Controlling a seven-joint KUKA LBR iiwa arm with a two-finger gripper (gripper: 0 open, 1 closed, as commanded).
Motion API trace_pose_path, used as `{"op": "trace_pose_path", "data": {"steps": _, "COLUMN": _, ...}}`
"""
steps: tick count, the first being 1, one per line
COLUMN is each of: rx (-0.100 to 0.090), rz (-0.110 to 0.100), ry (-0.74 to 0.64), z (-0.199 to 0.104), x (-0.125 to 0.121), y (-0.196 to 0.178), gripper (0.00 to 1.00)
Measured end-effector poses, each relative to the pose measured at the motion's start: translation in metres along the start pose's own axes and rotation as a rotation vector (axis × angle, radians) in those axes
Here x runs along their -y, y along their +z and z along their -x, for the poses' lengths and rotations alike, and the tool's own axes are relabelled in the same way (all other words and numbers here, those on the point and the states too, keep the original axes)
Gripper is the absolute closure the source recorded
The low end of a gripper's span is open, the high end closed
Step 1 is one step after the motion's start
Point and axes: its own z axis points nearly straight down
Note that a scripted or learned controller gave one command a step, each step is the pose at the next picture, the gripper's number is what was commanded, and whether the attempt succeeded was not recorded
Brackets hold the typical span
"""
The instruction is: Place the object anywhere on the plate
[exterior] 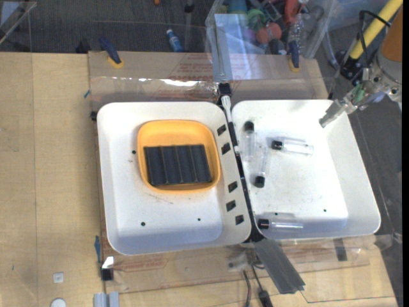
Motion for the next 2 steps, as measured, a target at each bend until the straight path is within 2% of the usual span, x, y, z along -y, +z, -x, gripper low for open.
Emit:
{"op": "trace_pose_path", "data": {"steps": 1, "rx": -0.001, "rz": 0.001, "ry": 0.027, "z": 0.0056, "x": 0.0011, "y": -0.0141, "gripper": 0.00}}
{"op": "trace_pose_path", "data": {"steps": 2, "rx": -0.004, "rz": -0.002, "ry": -0.235, "z": 0.0061, "x": 0.0021, "y": -0.0098, "gripper": 0.00}}
